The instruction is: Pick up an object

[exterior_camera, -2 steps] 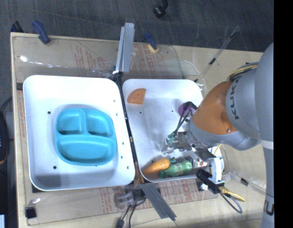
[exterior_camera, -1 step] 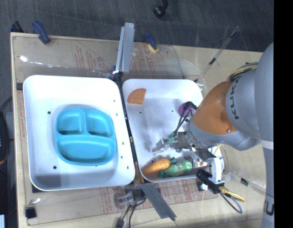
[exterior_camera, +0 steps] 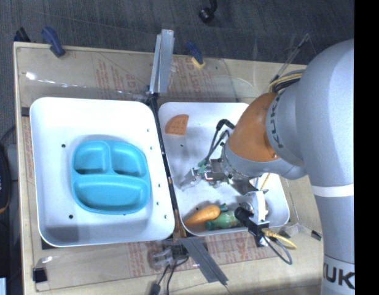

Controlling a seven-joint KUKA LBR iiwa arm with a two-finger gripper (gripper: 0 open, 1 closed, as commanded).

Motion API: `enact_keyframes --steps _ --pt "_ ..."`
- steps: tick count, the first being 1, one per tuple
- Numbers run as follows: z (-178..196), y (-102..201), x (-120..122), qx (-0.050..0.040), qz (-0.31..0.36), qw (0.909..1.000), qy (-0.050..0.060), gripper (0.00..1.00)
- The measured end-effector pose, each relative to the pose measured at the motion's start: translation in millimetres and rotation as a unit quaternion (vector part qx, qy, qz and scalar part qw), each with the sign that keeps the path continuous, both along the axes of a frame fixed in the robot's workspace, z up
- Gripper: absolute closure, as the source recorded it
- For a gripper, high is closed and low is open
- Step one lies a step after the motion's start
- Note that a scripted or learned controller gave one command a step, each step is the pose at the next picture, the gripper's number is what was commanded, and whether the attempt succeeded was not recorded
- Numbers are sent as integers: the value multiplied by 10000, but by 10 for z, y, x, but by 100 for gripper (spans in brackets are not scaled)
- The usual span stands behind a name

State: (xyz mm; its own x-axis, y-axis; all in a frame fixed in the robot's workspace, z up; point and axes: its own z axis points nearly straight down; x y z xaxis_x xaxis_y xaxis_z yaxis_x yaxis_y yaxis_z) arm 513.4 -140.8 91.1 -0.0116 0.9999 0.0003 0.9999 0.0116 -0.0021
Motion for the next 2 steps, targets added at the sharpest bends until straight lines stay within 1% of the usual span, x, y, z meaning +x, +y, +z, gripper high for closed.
enact_keyframes --steps 1,2 --pt "3 -215 335 7 -11 10000 2 0" --pt "19 -698 -353 -1 -26 10000 -24 0"
